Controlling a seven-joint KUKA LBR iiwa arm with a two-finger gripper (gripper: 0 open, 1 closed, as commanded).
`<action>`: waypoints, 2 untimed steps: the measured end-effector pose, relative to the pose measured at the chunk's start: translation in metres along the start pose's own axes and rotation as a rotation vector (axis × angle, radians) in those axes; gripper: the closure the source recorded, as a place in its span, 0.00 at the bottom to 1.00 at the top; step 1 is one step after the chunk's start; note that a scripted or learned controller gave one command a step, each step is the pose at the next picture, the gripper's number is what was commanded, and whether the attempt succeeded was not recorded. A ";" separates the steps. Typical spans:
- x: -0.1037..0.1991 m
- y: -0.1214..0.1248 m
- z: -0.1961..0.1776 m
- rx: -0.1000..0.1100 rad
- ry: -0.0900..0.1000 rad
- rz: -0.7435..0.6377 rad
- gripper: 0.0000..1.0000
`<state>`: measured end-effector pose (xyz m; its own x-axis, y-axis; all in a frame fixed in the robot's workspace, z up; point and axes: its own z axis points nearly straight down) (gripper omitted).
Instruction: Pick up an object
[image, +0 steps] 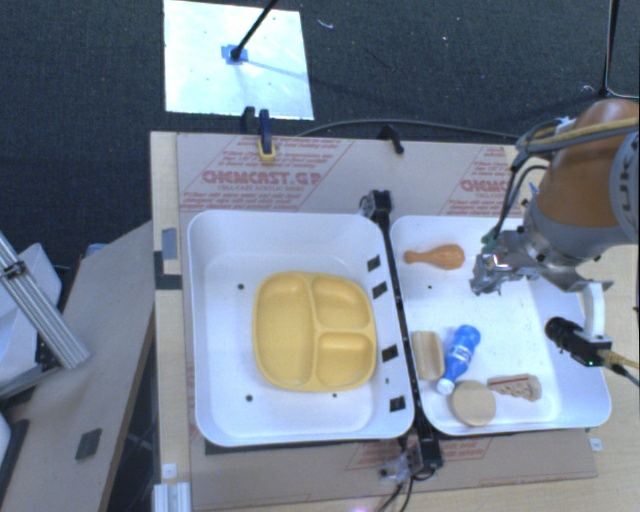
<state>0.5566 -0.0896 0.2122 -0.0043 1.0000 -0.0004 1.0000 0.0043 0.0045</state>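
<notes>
My gripper hangs over the right bin, at its upper middle, just right of a tan drumstick-shaped toy. Nothing shows between its fingers. Lower in the same bin lie a blue bottle with a white cap, a tan ridged block, a round beige disc and a pizza-slice-shaped piece. The left bin holds a yellow divided plate.
A black divider with clips runs between the two bins. The arm's orange-banded wrist looms over the right bin's top right corner. A black cable piece hangs near the right bin's right wall.
</notes>
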 end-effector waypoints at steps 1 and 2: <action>0.044 -0.012 0.000 0.004 0.001 -0.003 1.00; 0.107 -0.011 -0.004 0.003 0.003 -0.007 1.00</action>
<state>0.5450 0.0178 0.2158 -0.0116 0.9999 0.0025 0.9999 0.0116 0.0015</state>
